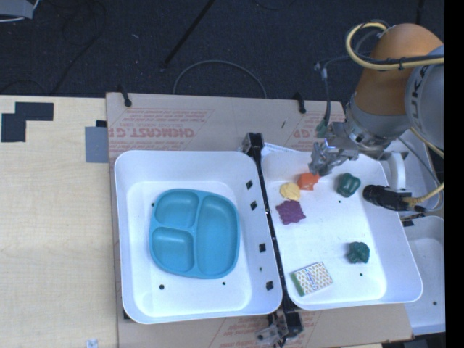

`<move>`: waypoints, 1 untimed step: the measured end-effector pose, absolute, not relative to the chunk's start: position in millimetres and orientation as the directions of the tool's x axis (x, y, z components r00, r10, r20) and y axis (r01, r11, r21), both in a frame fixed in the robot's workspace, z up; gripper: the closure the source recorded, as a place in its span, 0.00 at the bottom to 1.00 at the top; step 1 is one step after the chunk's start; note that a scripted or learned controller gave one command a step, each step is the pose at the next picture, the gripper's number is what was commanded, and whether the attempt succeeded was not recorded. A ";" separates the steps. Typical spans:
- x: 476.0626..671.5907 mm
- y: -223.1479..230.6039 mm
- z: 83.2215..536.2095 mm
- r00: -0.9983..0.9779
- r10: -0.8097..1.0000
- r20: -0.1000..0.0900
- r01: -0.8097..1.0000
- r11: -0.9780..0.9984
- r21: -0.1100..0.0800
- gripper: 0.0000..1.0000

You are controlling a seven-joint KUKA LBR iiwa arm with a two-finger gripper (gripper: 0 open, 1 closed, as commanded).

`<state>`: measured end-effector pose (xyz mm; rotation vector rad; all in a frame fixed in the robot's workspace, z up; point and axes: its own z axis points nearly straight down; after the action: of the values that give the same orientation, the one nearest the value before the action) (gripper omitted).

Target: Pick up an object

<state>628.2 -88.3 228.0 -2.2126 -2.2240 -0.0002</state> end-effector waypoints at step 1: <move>617.2 -37.0 216.8 -0.003 1.000 0.002 1.000 0.003 -0.005 1.00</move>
<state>617.2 -37.0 216.8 -2.2151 -2.2209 0.0042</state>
